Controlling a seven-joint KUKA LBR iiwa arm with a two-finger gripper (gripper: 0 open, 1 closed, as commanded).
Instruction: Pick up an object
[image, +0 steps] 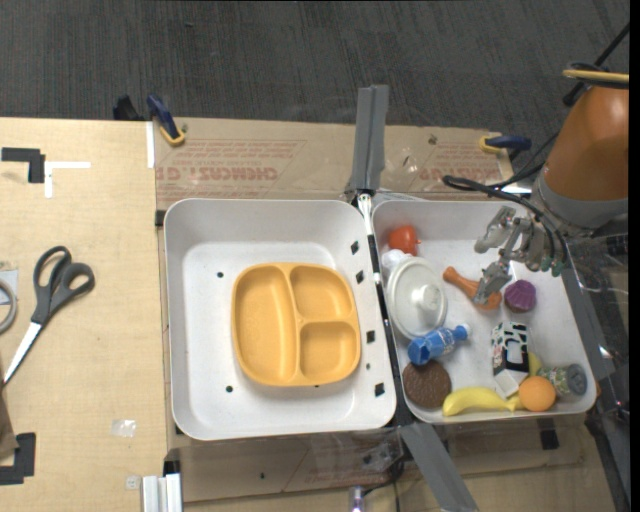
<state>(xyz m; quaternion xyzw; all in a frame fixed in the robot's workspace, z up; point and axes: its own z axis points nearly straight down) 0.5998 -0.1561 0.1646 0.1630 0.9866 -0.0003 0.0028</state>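
Observation:
My gripper (487, 268) hangs over the upper right part of the right bin (455, 215), fingers spread and pointing left, with nothing between them. An orange carrot-shaped toy (462, 282) lies just left of the lower fingertip, and a purple round item (519, 295) sits to its right. The bin also holds a red ball (403, 238), a white lidded bowl (418, 297), a blue bottle (437, 343), a brown disc (427, 383), a banana (478, 401), an orange fruit (537, 393), a black-and-white carton (511, 347) and a small jar (572, 379).
The left bin (190, 300) bears a yellow divided plate (296, 323). Scissors (50, 290) lie on the wooden bench at the far left. A grey bar (368, 140) stands behind the gap between the bins. The arm's orange band (597, 145) is at the right.

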